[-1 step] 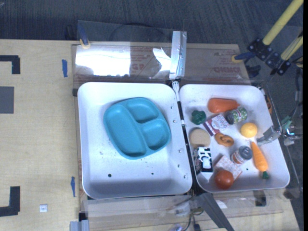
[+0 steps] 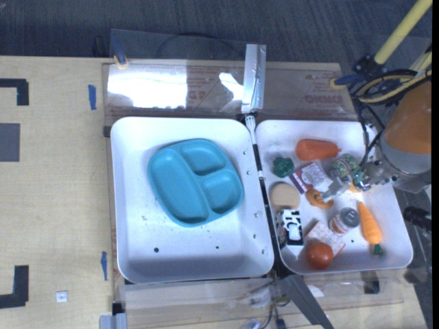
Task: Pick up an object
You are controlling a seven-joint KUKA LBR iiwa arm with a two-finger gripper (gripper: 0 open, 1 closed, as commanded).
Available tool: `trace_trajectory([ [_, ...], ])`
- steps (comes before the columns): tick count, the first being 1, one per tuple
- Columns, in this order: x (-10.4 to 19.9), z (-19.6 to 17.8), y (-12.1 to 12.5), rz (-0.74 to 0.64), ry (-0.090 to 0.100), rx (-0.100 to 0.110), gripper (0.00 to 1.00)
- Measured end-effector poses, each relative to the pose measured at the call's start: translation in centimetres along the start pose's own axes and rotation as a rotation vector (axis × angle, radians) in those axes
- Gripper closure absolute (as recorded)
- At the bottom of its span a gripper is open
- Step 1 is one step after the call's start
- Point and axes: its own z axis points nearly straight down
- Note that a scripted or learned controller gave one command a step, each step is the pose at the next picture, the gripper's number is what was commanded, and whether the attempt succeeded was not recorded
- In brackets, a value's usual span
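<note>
The right bin [image 2: 401, 252] holds several small items: an orange-red oblong piece [image 2: 317, 148], a dark green lump [image 2: 282, 165], a pale packet [image 2: 313, 173], a beige round piece [image 2: 285, 196], a black-and-white item [image 2: 293, 226], a red tomato [image 2: 319, 254], a carrot [image 2: 370, 225] and a small jar [image 2: 346, 218]. My gripper [image 2: 341, 177] reaches in from the right and hangs low over the middle of this bin, between the packet and the carrot, just above a small orange piece [image 2: 315, 199]. The arm's orange band [image 2: 413, 123] is at the right edge.
The left bin [image 2: 137, 245] carries a blue divided plate [image 2: 195, 181]. A clear plastic sheet [image 2: 178, 84] and a metal bracket [image 2: 254, 77] lie behind the bins. Cables and a yellow rod [image 2: 405, 26] sit at the upper right.
</note>
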Motion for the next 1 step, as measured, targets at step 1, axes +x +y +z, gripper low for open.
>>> trace_trajectory([
  [1,-2.86,3.41,-4.03,-0.061,0.0,-0.008,0.0],
])
